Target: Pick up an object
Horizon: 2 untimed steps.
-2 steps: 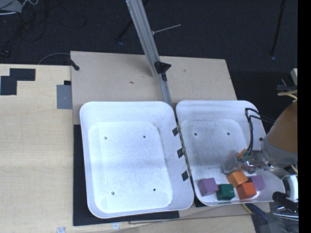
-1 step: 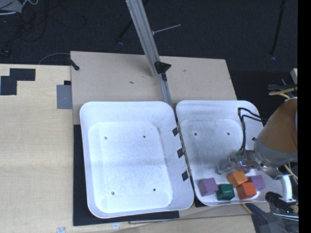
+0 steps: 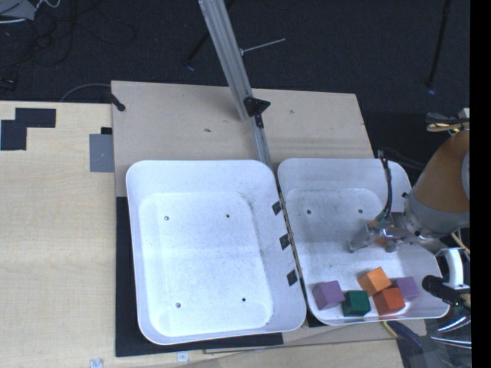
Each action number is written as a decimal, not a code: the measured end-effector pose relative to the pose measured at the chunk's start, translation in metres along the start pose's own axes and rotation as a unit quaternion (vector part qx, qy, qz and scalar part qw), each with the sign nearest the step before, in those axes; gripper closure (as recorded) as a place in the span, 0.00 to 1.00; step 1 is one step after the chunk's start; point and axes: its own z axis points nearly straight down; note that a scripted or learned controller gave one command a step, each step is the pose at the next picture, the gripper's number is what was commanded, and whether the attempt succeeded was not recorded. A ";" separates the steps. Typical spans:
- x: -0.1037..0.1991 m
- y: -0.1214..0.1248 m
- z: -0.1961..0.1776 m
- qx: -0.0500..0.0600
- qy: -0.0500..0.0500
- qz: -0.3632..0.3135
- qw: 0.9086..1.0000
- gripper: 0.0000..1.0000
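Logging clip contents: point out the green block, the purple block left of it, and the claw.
green block (image 3: pixel 355 303), camera view, top face
purple block (image 3: pixel 328 293), camera view, top face
claw (image 3: pixel 359 243), camera view, at its tips

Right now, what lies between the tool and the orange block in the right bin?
Nothing: in the camera view, only bare white bin floor separates the tool from the orange block, which sits below it among the other blocks.

A pale wood tabletop (image 3: pixel 54 228) adjoined a tan board (image 3: pixel 192 125). Dark carpeted floor (image 3: pixel 345 29) lay beyond, crossed by cables. A slanted aluminium rail (image 3: pixel 226 52) stood on the board.
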 end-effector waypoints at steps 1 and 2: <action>-0.001 0.079 0.001 -0.001 0.000 -0.001 1.000 0.00; 0.000 0.077 -0.008 0.003 0.000 -0.004 1.000 1.00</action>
